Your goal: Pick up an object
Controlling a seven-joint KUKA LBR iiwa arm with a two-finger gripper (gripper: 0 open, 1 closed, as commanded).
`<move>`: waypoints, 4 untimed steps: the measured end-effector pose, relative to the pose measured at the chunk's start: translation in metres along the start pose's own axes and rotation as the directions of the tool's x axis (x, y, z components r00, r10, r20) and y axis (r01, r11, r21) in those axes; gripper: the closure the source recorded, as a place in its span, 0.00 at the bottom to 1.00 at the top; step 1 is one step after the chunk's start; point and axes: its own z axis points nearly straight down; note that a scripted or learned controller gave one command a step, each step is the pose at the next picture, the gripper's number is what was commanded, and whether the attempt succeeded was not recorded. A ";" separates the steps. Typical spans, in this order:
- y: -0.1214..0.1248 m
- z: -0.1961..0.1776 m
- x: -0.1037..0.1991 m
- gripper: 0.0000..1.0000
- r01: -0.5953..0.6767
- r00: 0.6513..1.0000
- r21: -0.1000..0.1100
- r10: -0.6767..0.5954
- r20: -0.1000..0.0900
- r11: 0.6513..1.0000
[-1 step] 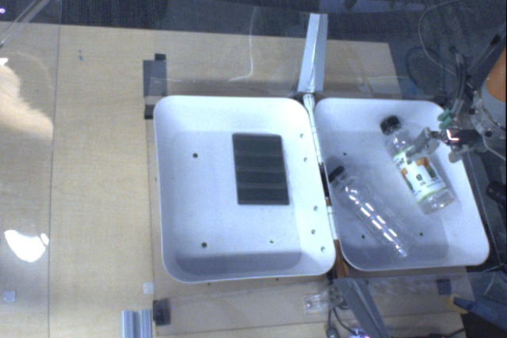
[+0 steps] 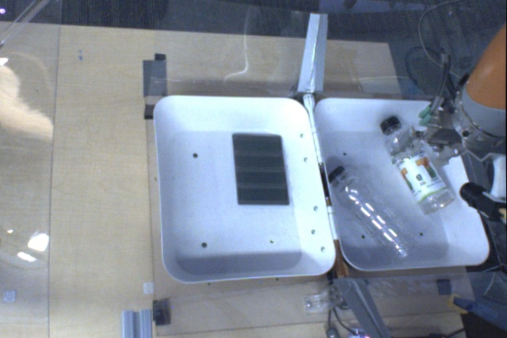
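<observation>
Bottles — clear ribbed plastic (image 2: 368, 211), labelled one (image 2: 420, 174) — in glossy right bin (image 2: 467, 245).

The wooden bench (image 2: 95, 170) bears two white bins, left (image 2: 178, 194) and right (image 2: 467, 237), touching side by side.

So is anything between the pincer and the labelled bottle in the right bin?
Nothing visible blocks it. The pincer sits right over the neck end of the labelled bottle; the other clear bottle lies apart, nearer the bin's middle.
</observation>
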 end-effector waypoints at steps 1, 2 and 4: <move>0.032 0.092 -0.044 0.00 0.040 0.999 0.005 -0.040 0.001 0.999; 0.051 0.131 -0.043 0.00 0.097 0.995 -0.003 -0.097 0.002 0.995; 0.071 0.027 0.022 1.00 0.140 0.990 -0.001 -0.140 0.001 0.990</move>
